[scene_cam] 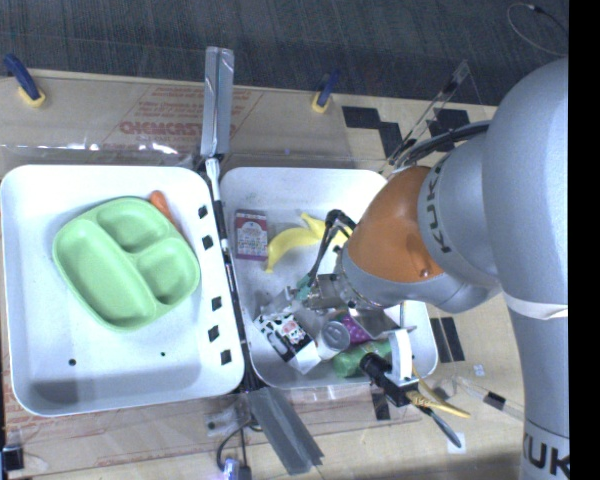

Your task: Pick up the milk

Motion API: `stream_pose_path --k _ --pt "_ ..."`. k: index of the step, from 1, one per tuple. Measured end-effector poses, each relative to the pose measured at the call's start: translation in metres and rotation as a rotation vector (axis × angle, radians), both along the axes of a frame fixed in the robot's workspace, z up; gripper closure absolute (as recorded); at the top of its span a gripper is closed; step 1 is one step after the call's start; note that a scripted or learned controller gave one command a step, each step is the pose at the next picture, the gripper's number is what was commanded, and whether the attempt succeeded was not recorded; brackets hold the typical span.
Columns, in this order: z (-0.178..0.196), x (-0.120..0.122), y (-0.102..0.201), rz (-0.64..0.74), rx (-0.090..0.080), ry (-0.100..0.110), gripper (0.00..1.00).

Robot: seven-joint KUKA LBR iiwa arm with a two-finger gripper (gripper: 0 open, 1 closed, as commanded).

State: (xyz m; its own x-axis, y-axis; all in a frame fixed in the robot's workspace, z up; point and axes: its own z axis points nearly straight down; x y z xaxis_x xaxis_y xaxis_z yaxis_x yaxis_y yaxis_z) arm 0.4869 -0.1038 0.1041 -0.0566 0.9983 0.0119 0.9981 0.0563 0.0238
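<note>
Milk (285, 336), black-and-white carton, lies in right bin (280, 183), low left corner, among clutter. Hand (325, 303) hangs just above and right of it; grip state we cannot tell. We judge pick not yet done: carton rests in bin, grasp and lift remain.

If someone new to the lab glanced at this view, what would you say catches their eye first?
Most likely the big grey arm with its orange band, reaching in from the right over the right bin. Next, the light green divided plate in the left bin. Then the clutter under the wrist: a yellow banana, a small red carton and a black-and-white milk carton at the right bin's near edge.
</note>
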Motion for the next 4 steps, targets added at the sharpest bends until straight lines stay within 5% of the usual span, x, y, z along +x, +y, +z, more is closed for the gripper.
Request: stream_pose_path --k 1,2,3,4 --pt "0.0008 0.0011 0.0062 0.126 -0.024 -0.013 0.0" --pt "0.0001 -0.0009 0.0055 -0.012 -0.012 -0.005 0.0" --pt "0.0001 0.0012 0.0011 0.082 -0.01 -0.008 0.0" --pt "-0.0002 -0.0013 0.0045 -0.042 -0.01 -0.003 0.0"
